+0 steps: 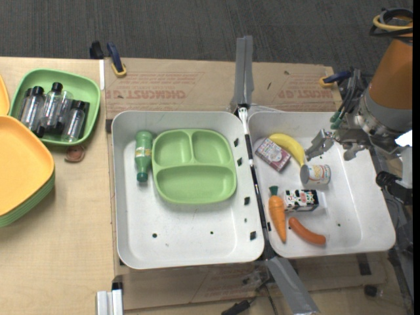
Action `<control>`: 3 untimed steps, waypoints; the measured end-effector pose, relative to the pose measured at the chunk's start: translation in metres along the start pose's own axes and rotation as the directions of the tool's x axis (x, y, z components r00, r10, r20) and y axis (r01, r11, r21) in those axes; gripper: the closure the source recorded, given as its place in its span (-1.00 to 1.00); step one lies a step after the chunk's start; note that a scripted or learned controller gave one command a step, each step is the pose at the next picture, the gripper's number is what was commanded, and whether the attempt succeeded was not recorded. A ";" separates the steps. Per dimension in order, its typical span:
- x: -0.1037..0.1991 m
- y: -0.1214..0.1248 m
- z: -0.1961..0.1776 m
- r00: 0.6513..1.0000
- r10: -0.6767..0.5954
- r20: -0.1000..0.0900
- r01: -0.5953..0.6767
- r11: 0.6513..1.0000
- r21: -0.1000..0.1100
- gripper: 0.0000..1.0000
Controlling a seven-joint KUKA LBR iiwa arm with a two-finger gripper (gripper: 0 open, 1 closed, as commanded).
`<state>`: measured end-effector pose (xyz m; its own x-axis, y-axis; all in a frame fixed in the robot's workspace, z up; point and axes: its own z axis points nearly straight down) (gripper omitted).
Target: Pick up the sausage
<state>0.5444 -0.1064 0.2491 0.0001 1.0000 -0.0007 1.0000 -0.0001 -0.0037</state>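
The desk bears two white bins: the left bin holds a green divided tray and a green bottle, while the right bin holds a banana, a pink packet, a small can, a little carton, a carrot and the sausage, which lies near the front wall just beside the carrot. The gripper hangs over the bin's far side, near the can and well apart from the sausage; I cannot tell whether it is released or clenched. The likeliest failure, I judge, is crowding: carrot and carton sit so close that a descent slightly off could catch them or nudge the sausage against the wall.
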 end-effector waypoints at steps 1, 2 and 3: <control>-0.001 0.000 -0.008 1.000 0.002 0.001 -0.002 1.000 0.002 1.00; -0.060 0.004 -0.035 0.958 0.288 0.000 -0.288 0.958 -0.002 1.00; -0.094 0.019 -0.038 0.812 0.584 0.001 -0.584 0.812 0.000 1.00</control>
<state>0.5630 -0.2003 0.2870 0.5841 0.8117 -0.0037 0.8117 -0.5841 -0.0025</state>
